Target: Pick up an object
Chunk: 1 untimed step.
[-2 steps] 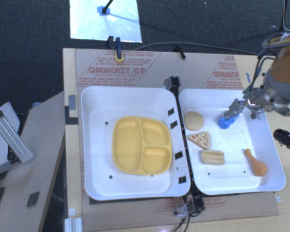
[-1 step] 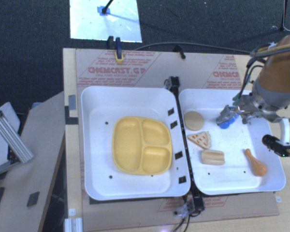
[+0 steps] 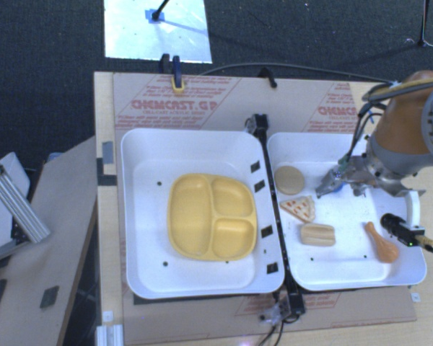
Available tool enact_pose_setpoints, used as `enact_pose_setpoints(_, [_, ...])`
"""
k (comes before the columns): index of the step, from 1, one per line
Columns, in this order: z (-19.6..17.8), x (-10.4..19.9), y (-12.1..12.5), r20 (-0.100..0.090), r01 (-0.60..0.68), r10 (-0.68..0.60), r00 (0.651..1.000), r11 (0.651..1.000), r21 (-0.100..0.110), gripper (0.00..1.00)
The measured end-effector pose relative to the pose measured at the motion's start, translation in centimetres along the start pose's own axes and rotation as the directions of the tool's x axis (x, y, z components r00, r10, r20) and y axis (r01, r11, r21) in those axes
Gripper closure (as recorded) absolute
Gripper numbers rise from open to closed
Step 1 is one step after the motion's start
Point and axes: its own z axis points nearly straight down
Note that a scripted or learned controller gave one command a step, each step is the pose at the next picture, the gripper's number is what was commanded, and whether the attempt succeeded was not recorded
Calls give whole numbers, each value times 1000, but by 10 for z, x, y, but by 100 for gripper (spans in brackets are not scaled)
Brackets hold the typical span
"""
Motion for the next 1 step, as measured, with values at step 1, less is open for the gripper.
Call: enact_pose_setpoints(1, [-13,-1,2,2,1,-1,1000,1000,-7,100])
